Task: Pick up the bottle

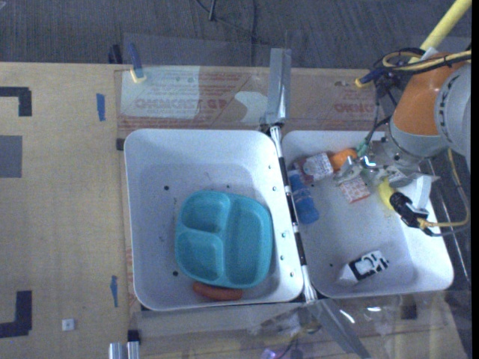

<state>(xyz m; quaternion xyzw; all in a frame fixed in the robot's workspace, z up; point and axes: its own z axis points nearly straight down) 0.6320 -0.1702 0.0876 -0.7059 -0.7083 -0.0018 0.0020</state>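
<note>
The bottle is blue and lies on its side along the left wall of the right bin, its length running toward the back. My gripper hangs low over the back of that bin, to the right of the bottle and apart from it. It sits among a clear packet, an orange object and a red-and-white packet. Nothing shows between the gripper and the bottle.
A black-and-white object lies near the front of the right bin. The left bin holds a teal divided plate and a red-orange sausage-like piece at its front wall. A metal divider stands behind the bins.
</note>
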